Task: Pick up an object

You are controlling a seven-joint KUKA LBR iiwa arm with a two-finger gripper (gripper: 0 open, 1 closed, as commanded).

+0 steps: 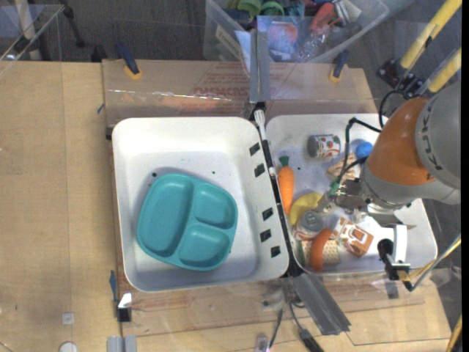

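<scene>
- Left bin [132, 141]: holds a teal divided plate [188, 221], lying flat.
- Right bin [419, 229]: cluttered with a carrot [286, 186] near the divider, a small can [323, 146] at the far side, and packets nearer.
- Gripper [350, 196]: low over the clutter; whether it grips anything cannot be told.

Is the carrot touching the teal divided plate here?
Apart. The camera view shows the carrot in the right bin, the teal plate in the left bin, with the bin walls between them.
</scene>
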